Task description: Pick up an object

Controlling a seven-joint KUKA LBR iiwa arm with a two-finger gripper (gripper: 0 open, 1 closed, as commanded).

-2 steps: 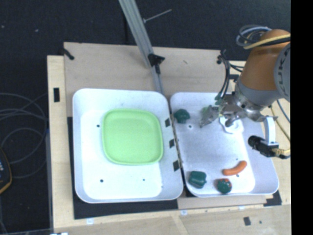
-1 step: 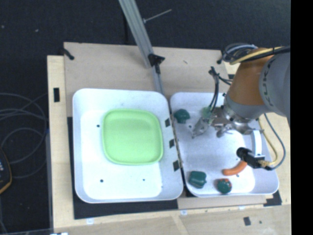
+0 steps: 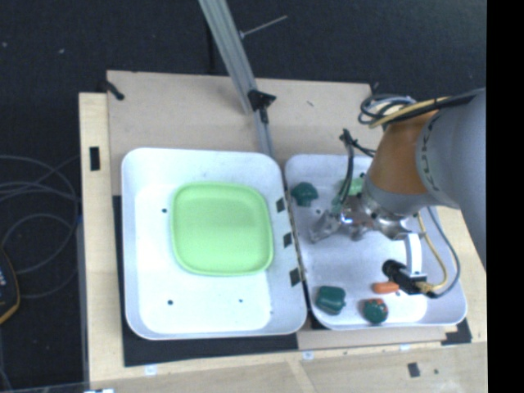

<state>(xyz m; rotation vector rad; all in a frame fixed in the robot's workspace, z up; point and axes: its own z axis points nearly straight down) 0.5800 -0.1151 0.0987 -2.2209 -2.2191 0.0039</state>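
Observation:
My gripper [image 3: 326,226] hangs low over the middle of the right bin [image 3: 352,256], reaching in from the right under the orange-banded wrist. A dark green lump [image 3: 304,192] lies just up and left of it, apart from it. A bright green piece [image 3: 353,187] shows beside the wrist, partly hidden by the arm. Along the bin's front lie a dark green block [image 3: 331,299], a green and red ball [image 3: 374,310] and a small orange piece [image 3: 383,286]. I see nothing between the fingers.
The left bin [image 3: 147,219] holds a light green square plate [image 3: 221,228]. A grey metal post [image 3: 233,51] slants down to the bins' shared back edge. A divider with black clips separates the bins.

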